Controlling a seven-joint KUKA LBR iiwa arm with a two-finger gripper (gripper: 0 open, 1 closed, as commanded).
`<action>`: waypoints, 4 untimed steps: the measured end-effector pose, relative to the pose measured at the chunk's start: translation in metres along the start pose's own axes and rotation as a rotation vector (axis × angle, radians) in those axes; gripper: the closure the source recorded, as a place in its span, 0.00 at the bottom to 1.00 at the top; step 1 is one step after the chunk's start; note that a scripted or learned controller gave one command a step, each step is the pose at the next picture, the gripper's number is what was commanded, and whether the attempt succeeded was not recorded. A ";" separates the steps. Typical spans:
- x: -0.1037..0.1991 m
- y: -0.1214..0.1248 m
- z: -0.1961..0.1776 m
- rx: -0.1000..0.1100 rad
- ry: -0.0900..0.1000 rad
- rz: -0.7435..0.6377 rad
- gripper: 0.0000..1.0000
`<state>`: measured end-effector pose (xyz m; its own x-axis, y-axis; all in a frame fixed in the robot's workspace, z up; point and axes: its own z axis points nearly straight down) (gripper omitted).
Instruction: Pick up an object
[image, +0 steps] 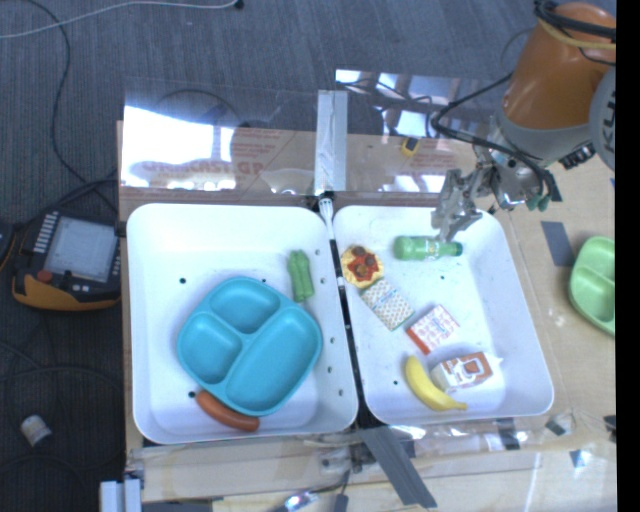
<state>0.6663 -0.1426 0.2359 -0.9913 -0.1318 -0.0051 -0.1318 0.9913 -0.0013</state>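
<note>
Gripper (449, 222) of our grey arm hangs just above the green plastic bottle (427, 247) lying at the right white bin's (525, 300) far edge, seemingly lined up to grasp; its grip we cannot tell.

Single fixed overhead view, slanted down on the bench.

Looks from above and somewhat from the near edge, taking in both the left bin (150, 300) and the right bin (520, 330) whole, with dark floor (60, 100) beyond at top and left. Stands far enough back to catch the arm (555, 70) entering from the right; exact height perhaps moderate, hard to judge.
</note>
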 end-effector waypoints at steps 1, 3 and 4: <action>-0.003 0.006 0.017 0.000 0.003 -0.096 1.00; -0.006 0.027 -0.003 -0.001 0.002 -0.353 1.00; -0.007 0.034 0.011 -0.001 0.002 -0.447 1.00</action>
<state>0.6687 -0.1082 0.2253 -0.8371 -0.5471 -0.0020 -0.5471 0.8371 -0.0020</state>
